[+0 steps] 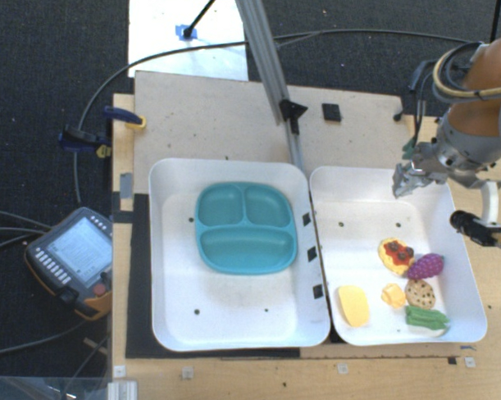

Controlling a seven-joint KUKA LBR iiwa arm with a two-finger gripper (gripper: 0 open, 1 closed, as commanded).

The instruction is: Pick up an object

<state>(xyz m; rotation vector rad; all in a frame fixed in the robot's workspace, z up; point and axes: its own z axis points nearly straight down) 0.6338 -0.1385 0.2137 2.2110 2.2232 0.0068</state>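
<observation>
My gripper (404, 182) hangs over the far right part of the right bin (349, 198), above bare white floor, with nothing seen between its tips. Toy food lies at the bin's near right: a pizza slice (395, 254), purple grapes (426, 264), a chocolate-chip cookie (420, 294), a small orange piece (393, 294), a yellow block (353, 306) and a green pod (427, 319). The gripper is well apart from all of them, toward the back of the bin.
The left bin (173, 315) holds a teal divided plate (245, 228). A slanted metal pole (272, 65) rises behind the bins. A teach pendant (72, 258) and cables lie off the bench to the left.
</observation>
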